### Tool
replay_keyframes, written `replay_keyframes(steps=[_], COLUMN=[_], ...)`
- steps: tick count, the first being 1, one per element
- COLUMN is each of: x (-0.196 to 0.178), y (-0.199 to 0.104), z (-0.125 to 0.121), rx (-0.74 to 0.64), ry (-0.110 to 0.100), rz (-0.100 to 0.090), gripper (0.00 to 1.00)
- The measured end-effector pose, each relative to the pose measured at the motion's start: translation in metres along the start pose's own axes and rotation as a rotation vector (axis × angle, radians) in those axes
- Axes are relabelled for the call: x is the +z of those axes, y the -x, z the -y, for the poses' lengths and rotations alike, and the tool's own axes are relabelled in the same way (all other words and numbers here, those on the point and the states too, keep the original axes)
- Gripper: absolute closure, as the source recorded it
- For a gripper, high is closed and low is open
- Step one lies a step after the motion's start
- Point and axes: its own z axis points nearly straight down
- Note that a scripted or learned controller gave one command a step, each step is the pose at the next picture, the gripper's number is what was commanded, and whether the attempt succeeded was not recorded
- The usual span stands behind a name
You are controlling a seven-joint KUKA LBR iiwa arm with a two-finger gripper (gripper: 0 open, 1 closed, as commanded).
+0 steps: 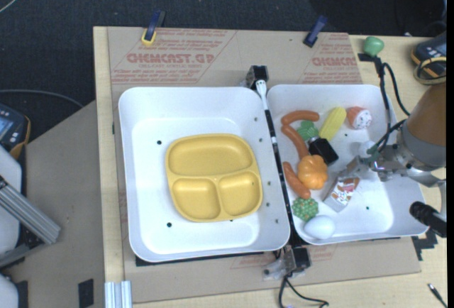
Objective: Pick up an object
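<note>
Two bins on my bench; left bin (142,157) holds only yellow tray (213,177). Pickable clutter packs right bin (376,218), so arm comes in there. Gripper (360,166) hovers low, right of orange fruit (312,172), just above small carton (343,194), likely my target. Grip state: cannot tell.

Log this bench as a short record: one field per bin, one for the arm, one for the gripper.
left bin: a yellow divided tray
right bin: toy food heaped along its left side, including an orange fruit, a corn cob, a white egg
arm: reaches in over the right bin
gripper: low over the right bin, next to a small carton
</note>
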Motion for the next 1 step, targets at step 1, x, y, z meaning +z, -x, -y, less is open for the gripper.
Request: replay_keyframes(steps=[1], x=[0.0059], y=[0.0004], z=[-0.0043], rx=[-0.004], ry=[0.008], rz=[0.004], gripper=[0.0])
